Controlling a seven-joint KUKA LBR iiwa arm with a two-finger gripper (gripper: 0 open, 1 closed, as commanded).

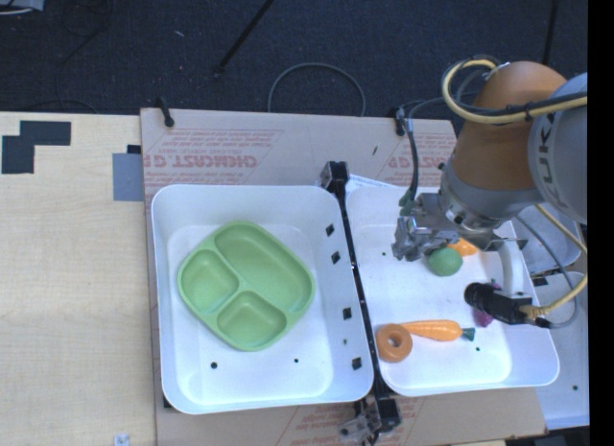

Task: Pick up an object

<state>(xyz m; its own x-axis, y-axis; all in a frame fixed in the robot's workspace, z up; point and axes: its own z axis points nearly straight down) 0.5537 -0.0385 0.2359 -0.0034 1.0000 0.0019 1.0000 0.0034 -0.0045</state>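
Camera view looks down on the grey-and-orange arm's two-finger gripper (414,240), lowered in the right white bin (537,367) just left of a small round green ball (444,262); whether it is wide or narrow I cannot tell, so this reads as the reach before a grasp, the next move being to centre over the ball. An orange piece (465,248) crowds the ball, while an orange plastic carrot (433,330), an orange ring (393,342), a purple item (483,317) and the left bin's green divided plate (246,285) lie apart.

Left bin (182,358): green divided plate (246,285). Right bin (523,367): orange ring (393,342) touching carrot (434,330) at its 3 o'clock; tool (414,241) low beside green ball (444,262).
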